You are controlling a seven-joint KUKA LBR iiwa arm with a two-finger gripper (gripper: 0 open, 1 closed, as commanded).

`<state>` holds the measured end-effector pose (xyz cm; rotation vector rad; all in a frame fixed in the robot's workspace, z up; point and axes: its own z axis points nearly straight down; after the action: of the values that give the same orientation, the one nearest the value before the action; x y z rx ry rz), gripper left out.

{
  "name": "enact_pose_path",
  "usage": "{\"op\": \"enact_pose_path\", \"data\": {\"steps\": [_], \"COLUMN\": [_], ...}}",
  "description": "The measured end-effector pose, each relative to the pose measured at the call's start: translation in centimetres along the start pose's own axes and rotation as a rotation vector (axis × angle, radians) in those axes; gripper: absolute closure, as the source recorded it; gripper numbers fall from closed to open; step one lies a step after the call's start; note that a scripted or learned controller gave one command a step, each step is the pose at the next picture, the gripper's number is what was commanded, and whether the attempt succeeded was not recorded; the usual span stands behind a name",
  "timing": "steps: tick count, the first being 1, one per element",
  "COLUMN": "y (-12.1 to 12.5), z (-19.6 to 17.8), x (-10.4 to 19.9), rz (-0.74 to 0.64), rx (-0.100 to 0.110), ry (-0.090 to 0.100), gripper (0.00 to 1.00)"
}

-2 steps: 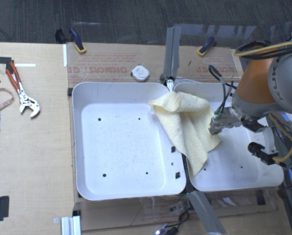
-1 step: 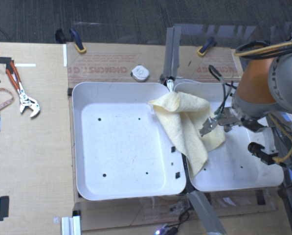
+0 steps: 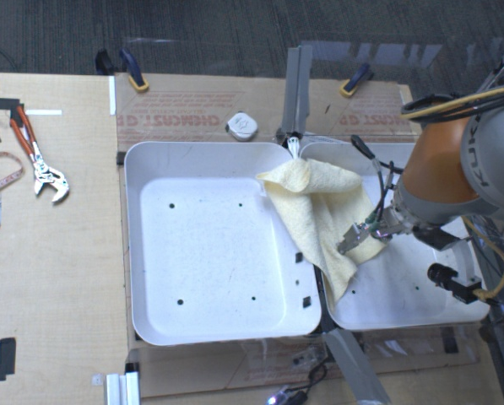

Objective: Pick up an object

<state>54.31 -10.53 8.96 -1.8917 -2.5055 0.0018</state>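
arm (image 3: 479, 154): grey | band: orange | cables: dark, possibly yellow too

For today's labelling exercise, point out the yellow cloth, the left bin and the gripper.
yellow cloth (image 3: 319, 205), camera view, middle of its draped fabric.
left bin (image 3: 135, 251), camera view, its left wall.
gripper (image 3: 353, 241), camera view, at its fingertips, over the cloth.

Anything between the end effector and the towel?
Nothing visible. The end effector sits right at the yellow towel, which drapes over the divide between the left bin and right bin.
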Motion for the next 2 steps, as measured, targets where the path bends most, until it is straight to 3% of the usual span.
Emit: {"op": "enact_pose_path", "data": {"steps": [1, 2], "y": [0.1, 8.7], "z": [-0.7, -10.0], "x": [-0.1, 4.9], "rz": [0.004, -0.098], "rx": [0.001, 0.001], "ry": [0.001, -0.002], "gripper": [1.00, 1.00]}}
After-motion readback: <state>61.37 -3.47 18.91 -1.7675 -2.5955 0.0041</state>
